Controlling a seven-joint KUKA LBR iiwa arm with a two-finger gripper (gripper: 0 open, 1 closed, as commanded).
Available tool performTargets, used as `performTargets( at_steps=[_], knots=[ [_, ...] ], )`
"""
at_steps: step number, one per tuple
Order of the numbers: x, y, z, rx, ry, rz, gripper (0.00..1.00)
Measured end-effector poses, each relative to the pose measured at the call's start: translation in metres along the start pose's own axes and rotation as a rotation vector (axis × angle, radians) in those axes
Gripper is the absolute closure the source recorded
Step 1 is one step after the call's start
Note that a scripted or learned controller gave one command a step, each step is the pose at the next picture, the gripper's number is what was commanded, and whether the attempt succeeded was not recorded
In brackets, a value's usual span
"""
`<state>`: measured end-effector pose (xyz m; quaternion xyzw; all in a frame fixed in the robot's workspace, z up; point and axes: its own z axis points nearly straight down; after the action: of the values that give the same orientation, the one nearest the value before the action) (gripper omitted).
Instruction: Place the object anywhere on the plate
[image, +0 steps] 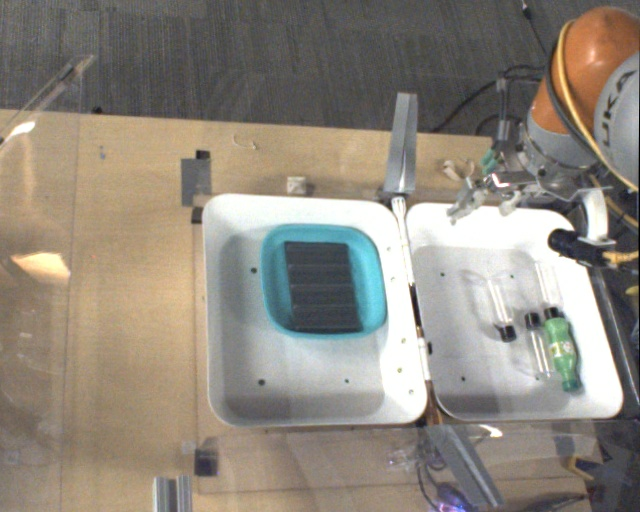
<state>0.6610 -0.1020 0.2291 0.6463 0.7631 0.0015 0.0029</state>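
A green bottle (563, 352) with a dark cap lies in the right white bin (460, 390), near its right wall. My gripper (520, 327) hangs over that bin, its two clear, black-tipped fingers (499, 305) standing apart with nothing between them. It is open, and the bottle lies just to the right of the right finger. In the left white bin (230, 380) sits a teal square plate (373, 285) with a dark ridged slab (320, 288) on its middle.
The grey and orange arm (590, 90) comes in from the top right, with cables and metal fittings (485, 188) at the right bin's far rim. A metal post (403, 150) stands behind the gap between the bins. A wooden bench (110, 300) surrounds them.
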Motion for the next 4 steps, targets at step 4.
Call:
performTargets(
  at_steps=[4],
  knots=[
    [-0.054, -0.182, -0.207, 0.003, -0.002, 0.706, 0.0]
  ],
)
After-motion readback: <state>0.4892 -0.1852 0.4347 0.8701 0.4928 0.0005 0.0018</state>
